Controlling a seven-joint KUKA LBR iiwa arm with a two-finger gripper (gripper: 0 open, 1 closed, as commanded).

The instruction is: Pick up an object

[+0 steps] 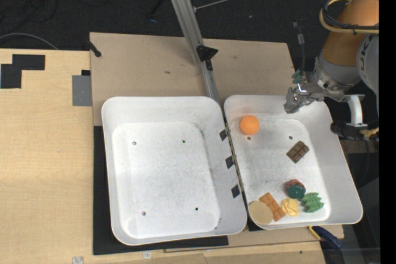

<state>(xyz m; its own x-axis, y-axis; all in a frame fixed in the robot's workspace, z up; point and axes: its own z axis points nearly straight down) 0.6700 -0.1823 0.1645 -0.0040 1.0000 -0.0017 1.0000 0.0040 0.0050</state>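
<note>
Hovering over the right bin's far right corner, jaws' state impossible to tell; orange ball nearest, toward that bin's far left corner.

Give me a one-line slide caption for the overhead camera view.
End effector hovers over right bin's far corner; orange ball lies nearby.

Grey arm at right, end effector low.
</note>
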